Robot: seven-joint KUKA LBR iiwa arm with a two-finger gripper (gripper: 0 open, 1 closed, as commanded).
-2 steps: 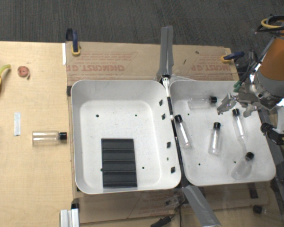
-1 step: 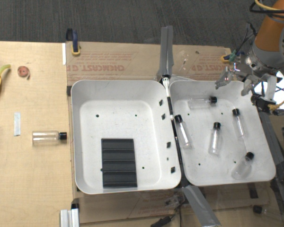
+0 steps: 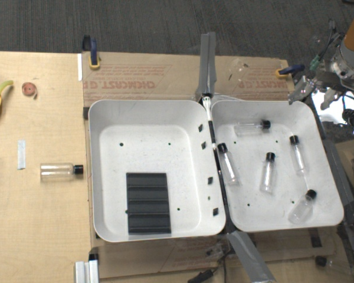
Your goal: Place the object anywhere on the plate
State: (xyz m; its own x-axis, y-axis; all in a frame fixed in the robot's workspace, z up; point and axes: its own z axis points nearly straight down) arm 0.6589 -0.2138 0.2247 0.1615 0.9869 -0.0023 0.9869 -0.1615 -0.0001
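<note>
Both fingers point(image 3: 301, 93) of the gripper point(image 3: 314, 94) were spread apart, and nothing was between them. The gripper hung in the upper right of the frame, over the top right corner of the right bin point(image 3: 318, 158). It looked open because it had not picked anything up yet and needed room to fit around something.

Five little clear vials with black caps lay on their sides in the right bin. One vial point(image 3: 251, 125) lay near the top of the bin, pointing across, and it was the closest one to the gripper. A second vial point(image 3: 226, 164) lay by the bin's left wall. A third vial point(image 3: 267, 171) was in the middle. A fourth vial point(image 3: 297, 153) was to the right of that one. A fifth vial point(image 3: 302, 206) sat in the lower right corner, close to the wall. None of them touched another, so each had some free space around it for a grab.

The black ridged plate point(image 3: 147, 203) lay flat in the lower middle of the left bin point(image 3: 106, 128). Nothing was on it. It was well apart from the gripper, with the wall between the two bins in the way, so I think the arm would have to lift a vial up and over.

One more clear bottle point(image 3: 61, 170) lay on the wooden bench at the left of the frame, outside both bins. It seemed too far away to be the one to pick. My guess is that the job had hardly begun.
</note>
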